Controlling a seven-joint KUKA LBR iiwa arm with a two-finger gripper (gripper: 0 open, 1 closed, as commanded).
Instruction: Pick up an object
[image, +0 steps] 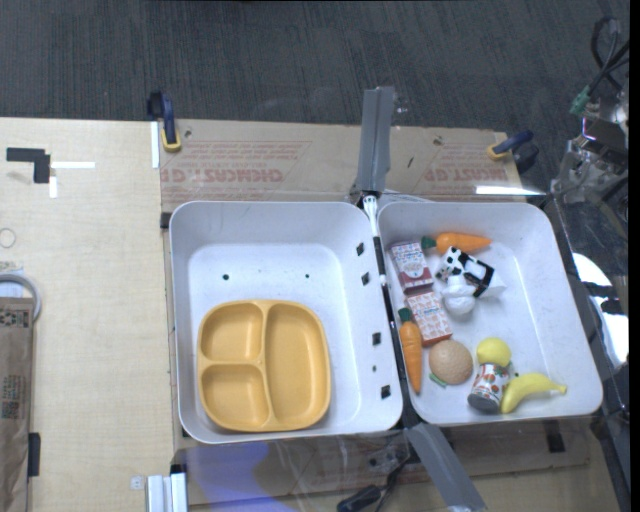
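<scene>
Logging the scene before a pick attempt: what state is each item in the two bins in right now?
Yellow divided plate: flat in the left bin, compartments bare.
Banana: lying in the right bin, touching the can.
Can: tipped on its side.
Two carrots: lying flat.
Two small cartons: lying flat.
Toy cow: toppled.
Lemon: resting.
Brown egg-shaped item: resting.

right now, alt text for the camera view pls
Two white bins side by side: the left bin holds a yellow divided plate, the right bin toy food, including two carrots, a banana, two small cartons and a cow figure.
</scene>
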